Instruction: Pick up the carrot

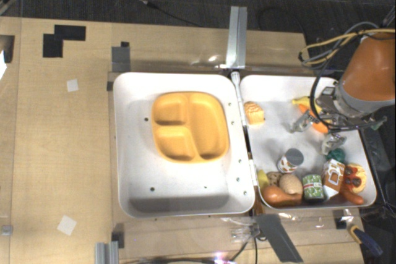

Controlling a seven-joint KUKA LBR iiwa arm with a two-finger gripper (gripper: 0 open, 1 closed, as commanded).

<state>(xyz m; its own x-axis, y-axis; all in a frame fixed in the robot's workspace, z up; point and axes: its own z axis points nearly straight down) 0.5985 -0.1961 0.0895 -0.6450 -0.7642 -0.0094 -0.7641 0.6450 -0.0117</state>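
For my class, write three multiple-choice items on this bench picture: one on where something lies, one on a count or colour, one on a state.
1. Where does the yellow divided plastic plate lie?
A. in the left white bin
B. in the right white bin
C. on the wooden bench

2. How many compartments does the plate have?
A. two
B. three
C. five

3. What is the state of the orange carrot?
A. lying in the right bin, beside the gripper
B. resting on the plate
C. lying on the bench

Key: 1 A, the plate sits in the middle of the left bin. 2 B, its ridges mark off two small sections and one long one. 3 A, orange shows on the bin floor next to the metal fingers.
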